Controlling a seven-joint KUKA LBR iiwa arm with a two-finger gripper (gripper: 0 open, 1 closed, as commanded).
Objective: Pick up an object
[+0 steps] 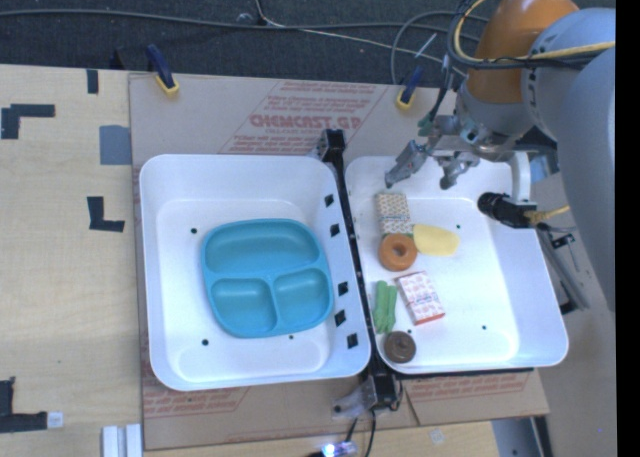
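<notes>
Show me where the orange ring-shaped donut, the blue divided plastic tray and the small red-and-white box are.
Orange ring-shaped donut (398, 251): camera view, on its ring.
Blue divided plastic tray (266, 276): camera view, on its central divider.
Small red-and-white box (421, 298): camera view, on its top face.

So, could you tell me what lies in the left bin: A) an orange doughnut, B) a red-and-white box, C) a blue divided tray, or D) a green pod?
C: the blue divided tray sits alone in the left bin; the doughnut is in the right bin.
</notes>
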